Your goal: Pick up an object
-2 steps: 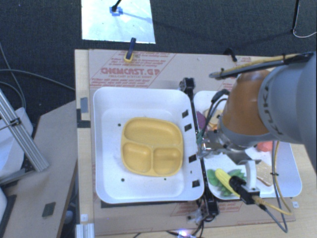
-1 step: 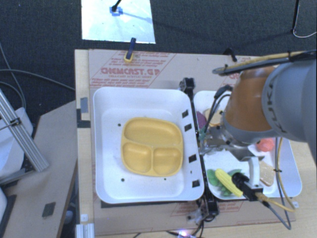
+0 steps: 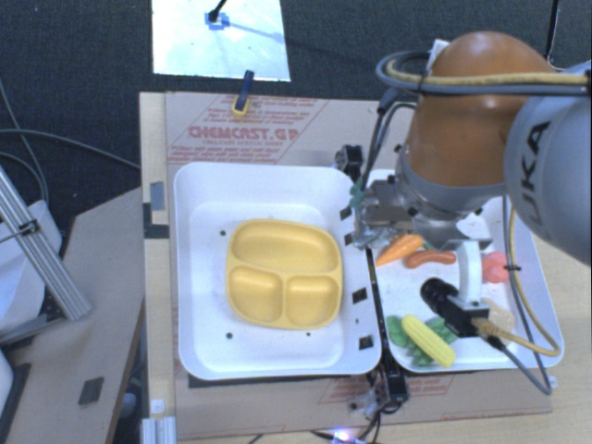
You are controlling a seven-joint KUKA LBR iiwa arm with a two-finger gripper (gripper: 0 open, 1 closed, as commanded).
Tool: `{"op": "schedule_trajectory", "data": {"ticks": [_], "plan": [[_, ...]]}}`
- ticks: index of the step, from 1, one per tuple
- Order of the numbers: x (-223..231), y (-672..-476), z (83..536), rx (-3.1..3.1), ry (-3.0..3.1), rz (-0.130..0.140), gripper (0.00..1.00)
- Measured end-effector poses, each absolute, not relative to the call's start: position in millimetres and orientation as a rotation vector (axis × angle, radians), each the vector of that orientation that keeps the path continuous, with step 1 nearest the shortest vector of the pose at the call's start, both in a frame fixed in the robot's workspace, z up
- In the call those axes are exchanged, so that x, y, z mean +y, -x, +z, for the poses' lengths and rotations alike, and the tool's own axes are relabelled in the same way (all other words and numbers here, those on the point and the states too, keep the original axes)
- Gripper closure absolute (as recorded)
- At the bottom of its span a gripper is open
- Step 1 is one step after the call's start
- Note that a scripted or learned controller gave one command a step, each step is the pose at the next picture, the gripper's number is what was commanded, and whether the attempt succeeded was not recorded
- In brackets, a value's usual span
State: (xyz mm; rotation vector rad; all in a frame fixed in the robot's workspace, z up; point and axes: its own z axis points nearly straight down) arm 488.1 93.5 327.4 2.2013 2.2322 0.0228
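Note:
My gripper (image 3: 377, 228) hangs low over the left edge of the right bin (image 3: 546, 326), close to the wall shared by the two bins. The big orange-banded wrist covers most of it from above. Right beside it lies an orange carrot (image 3: 401, 247), and I cannot tell whether the two touch. A red-orange sausage (image 3: 431, 258) rests just right of the carrot. Near the bin's front lie a yellow corn cob (image 3: 427, 338) and a green piece (image 3: 400, 329) next to it. A pink item (image 3: 496, 266) peeks out at the right.
The left bin (image 3: 199, 248) holds a yellow three-compartment plate (image 3: 282, 273) in its middle. A cardboard sheet (image 3: 250, 128) lies behind the bins with a small blue and yellow tool (image 3: 243, 93) on it. The arm hides the back of the right bin.

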Motion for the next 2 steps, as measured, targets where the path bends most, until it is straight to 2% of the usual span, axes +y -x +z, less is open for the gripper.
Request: {"op": "schedule_trajectory", "data": {"ticks": [1,2], "plan": [[-20,-514.8,236,2.210,-2.233,-0.011,1.00],[17,-484.8,181,2.229,-2.220,-0.004,1.00]]}}
